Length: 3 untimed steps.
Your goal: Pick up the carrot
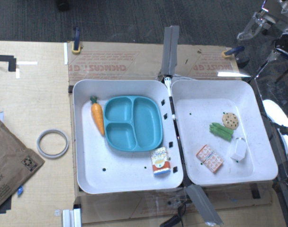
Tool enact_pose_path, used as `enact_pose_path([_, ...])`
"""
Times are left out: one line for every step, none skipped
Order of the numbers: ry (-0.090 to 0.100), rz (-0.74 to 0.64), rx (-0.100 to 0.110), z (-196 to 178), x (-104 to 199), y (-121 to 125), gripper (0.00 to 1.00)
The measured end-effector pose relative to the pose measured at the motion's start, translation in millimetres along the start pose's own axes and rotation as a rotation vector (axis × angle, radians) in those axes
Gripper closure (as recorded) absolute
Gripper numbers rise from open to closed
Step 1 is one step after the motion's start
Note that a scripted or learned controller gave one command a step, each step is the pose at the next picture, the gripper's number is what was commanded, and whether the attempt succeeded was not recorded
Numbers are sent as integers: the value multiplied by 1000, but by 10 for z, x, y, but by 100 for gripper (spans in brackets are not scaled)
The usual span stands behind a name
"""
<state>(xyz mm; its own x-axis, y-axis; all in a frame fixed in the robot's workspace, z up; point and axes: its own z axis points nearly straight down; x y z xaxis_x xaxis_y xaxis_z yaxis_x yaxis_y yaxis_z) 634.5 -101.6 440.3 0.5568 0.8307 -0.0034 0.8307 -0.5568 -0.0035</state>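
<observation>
- Well, the carrot point(97, 116) lies in the left bin point(87, 174), lengthwise beside the teal divided plate point(133, 123), its green top pointing away toward the far wall.
- The pincer point(257, 25) hangs at the far right, above the corner of the desk point(25, 103) and well apart from both bins; from where I stand I cannot tell its state.
- Nothing is gripped, so I judge the whole reach across to the left bin is yet to be made.
- The main risk, I think, is the tight spot: the carrot sits just beside the plate's rim on one side and near the bin wall on the other, so a finger could land on the plate or nudge it.
- The carrot looks smooth, tapered and rounded, likely a toy; it could roll or slip out of a grasp taken near the thin tip.
- The plate looks like glossy hard plastic with three compartments; a small printed carton point(160, 161) stands at its near corner.
- In the right bin point(257, 174) lie a biscuit point(230, 120), a green pod-like thing point(221, 131) and a patterned packet point(210, 158).
</observation>
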Motion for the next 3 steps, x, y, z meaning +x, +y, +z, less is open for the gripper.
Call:
enact_pose_path([0, -387, -1, 93, 274, -441, 0])
enact_pose_path([-1, 243, 0, 0, 413, -882, 0])
enact_pose_path([-1, -186, 0, 3, 786, -1055, 0])
